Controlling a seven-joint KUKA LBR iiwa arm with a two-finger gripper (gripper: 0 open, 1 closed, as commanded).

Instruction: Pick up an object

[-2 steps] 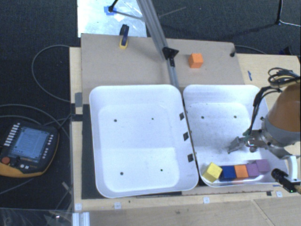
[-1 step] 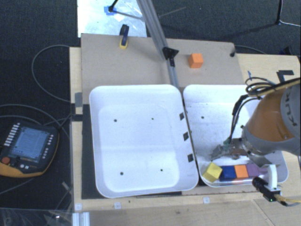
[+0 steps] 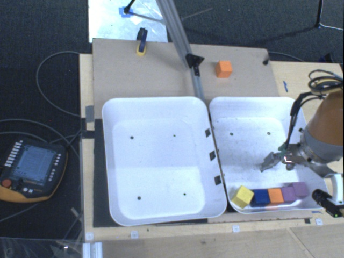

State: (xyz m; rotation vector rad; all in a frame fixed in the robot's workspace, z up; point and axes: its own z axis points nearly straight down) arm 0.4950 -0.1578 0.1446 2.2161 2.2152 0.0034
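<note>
Blocks lie in a row along the near wall of the right bin (image 3: 252, 109): yellow block (image 3: 242, 196), blue block (image 3: 261, 197), orange block (image 3: 276, 195), purple block (image 3: 294, 190), touching side by side, probably slid into the low edge. Above them, mid-bin, the gripper (image 3: 271, 160) hangs over bare floor, fingers slightly parted, holding nothing. Left bin (image 3: 156, 107) adjoins. Farther back, a stray orange cube (image 3: 224, 69) rests on the bench (image 3: 161, 63), outside both bins.
</note>
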